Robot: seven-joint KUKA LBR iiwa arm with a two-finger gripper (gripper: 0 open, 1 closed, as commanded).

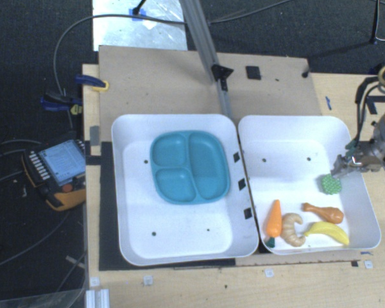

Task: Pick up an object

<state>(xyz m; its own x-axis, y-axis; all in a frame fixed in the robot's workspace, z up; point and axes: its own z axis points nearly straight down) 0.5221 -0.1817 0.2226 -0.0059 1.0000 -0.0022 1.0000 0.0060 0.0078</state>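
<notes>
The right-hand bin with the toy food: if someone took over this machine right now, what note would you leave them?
Gripper: low at the right bin's far right side, right above the green object. Whether it grips anything cannot be told from here.
Things: carrot, shrimp-like toy, banana and drumstick lie along that bin's near edge. The blue divided plate sits in the left bin.
Done: nothing visibly lifted.
Left: close on an object, probably the green one, and raise it.
</notes>
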